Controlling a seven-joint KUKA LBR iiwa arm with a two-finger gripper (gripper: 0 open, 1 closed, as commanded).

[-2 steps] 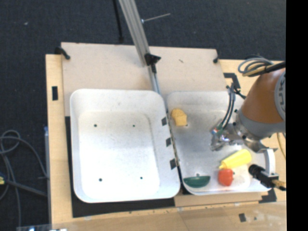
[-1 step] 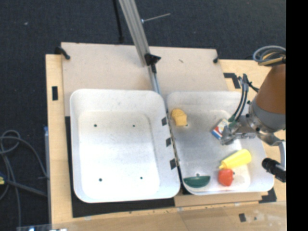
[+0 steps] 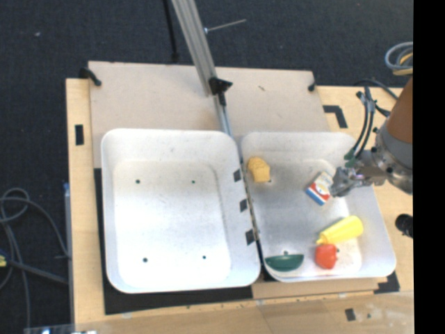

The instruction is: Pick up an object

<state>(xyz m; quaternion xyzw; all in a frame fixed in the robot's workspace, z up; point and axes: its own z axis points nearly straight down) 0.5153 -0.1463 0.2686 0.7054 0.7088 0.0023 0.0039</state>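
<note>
— Dark speckled carpet lies all round a pale wooden bench (image 3: pixel 80 186), with loose cables at lower left. What sits on the board?

— Two shallow white bins with rounded corners, matte and faintly freckled. The left bin (image 3: pixel 118 152) fills the middle of the frame; the right bin (image 3: pixel 278 145) lies just beside it. A ribbed metal rail (image 3: pixel 191 33) slants down from the top to the seam between them.

— And the objects?

— All in the right bin. A small yellow lump (image 3: pixel 259 170) at its upper left, near the seam. A yellow bottle (image 3: pixel 341 229) lies tilted at lower right, a round red piece (image 3: pixel 326 256) just below it, and a dark green half-disc (image 3: pixel 285 261) at the bottom rim.

— The gripper?

— The gripper (image 3: pixel 342 184) reaches in from the right edge, grey metal under the orange band. A small box (image 3: pixel 319 190), white with red and blue patches, sits tilted right at its tip, touching or nearly so. Whether the box is gripped, and how wide the tool stands, I cannot tell.
</note>
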